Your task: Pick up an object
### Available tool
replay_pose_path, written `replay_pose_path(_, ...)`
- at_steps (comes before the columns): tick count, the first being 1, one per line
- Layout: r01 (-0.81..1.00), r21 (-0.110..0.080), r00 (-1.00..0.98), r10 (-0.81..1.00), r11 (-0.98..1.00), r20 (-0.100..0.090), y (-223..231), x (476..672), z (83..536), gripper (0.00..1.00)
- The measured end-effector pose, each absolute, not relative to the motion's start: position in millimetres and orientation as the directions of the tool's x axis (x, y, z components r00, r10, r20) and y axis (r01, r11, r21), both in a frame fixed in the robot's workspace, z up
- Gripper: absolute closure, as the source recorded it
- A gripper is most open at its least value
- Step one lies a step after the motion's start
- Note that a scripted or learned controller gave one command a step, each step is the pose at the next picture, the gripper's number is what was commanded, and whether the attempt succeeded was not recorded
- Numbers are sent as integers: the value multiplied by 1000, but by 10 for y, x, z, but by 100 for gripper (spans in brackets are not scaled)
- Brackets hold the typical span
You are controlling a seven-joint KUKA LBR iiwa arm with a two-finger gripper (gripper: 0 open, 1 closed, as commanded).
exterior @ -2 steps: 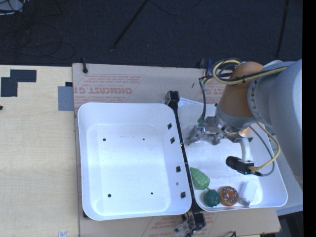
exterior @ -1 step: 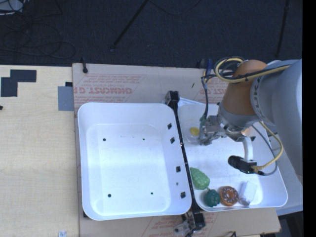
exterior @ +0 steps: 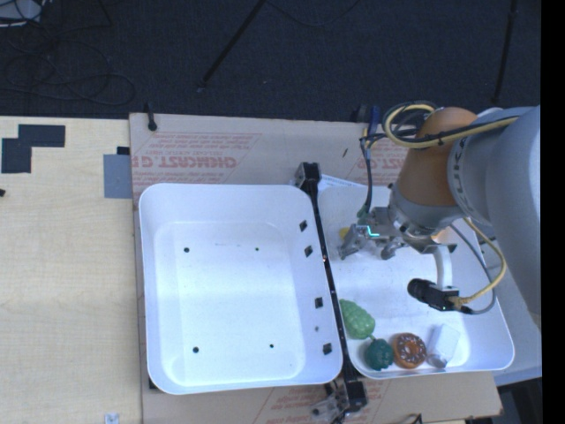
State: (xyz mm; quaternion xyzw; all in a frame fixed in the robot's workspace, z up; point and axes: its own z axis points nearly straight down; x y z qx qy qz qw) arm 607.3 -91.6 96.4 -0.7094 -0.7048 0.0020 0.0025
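1. Camera view, the step in hand: the arm (exterior: 481, 175) reaches in from the right over the right bin (exterior: 494, 360), and its hand (exterior: 369, 242) hangs above the bare upper part of that bin, close to the divide between the two bins. Nothing lies between its fingers, which look spread apart. I judge this to be the approach stage: nothing is picked up yet.

2. Where the things to pick are: they sit along the near edge of the right bin, well apart from the hand. A light green lump (exterior: 357, 319) lies beside the divide, a dark teal ball (exterior: 380, 353) sits just below it, a brown ring like a doughnut (exterior: 408, 350) is just beside the ball, and a pale white piece (exterior: 444, 343) lies to the right of the ring. The left bin (exterior: 159, 228) has bare white walls.

3. What the next move calls for, as I judge it: the hand must travel toward the near edge, settle over one thing, and go down with the fingers either side of it. The ball and the ring sit very close together, so the green lump may be the easier choice.

4. Writing: the cardboard sheet (exterior: 212, 153) under the bins bears red printing, upside down from here; it seems to read "CHEMCAST", though I cannot be sure. The worktop (exterior: 62, 272) to the left carries dark patches without text.
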Motion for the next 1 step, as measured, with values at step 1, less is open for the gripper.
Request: replay_pose_path(1,1000,10,0,1000,0,-4,-1222,6469,1963,0)
